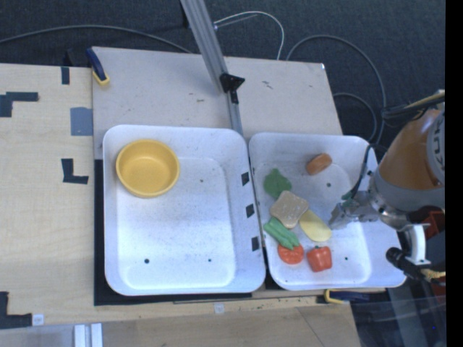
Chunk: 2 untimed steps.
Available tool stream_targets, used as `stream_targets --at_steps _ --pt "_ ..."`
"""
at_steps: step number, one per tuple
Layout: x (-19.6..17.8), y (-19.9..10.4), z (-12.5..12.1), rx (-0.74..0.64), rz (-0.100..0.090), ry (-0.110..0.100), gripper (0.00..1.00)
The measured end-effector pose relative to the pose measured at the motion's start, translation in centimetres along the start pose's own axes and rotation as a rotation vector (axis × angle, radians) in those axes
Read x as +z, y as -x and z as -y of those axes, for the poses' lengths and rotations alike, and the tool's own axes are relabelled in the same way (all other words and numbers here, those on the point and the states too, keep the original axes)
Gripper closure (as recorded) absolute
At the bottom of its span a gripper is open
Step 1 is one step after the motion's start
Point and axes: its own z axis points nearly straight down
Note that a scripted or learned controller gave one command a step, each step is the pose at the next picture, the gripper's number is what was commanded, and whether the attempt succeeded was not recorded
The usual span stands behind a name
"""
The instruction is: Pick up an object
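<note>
Hanging over the right bin [340, 166] from its right-hand wall, the arm [409, 166] sets the gripper [340, 215] low near that bin's middle, so the step in hand looks like the approach to a grasp. I cannot tell whether the claw is spread or pressed together. The likeliest target, a yellow piece [315, 228], lies at the bin's centre just beside the gripper, crowded by a bread slice [289, 208] and a red pepper [319, 258]. The next move calls for a clean descent onto it alone.
</note>
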Motion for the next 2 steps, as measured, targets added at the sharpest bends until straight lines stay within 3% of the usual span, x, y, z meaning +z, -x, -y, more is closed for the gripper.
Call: stream_targets --at_steps 2 --pt "-8.6 -0.8 0.2 0.0 0.003 0.007 1.0"
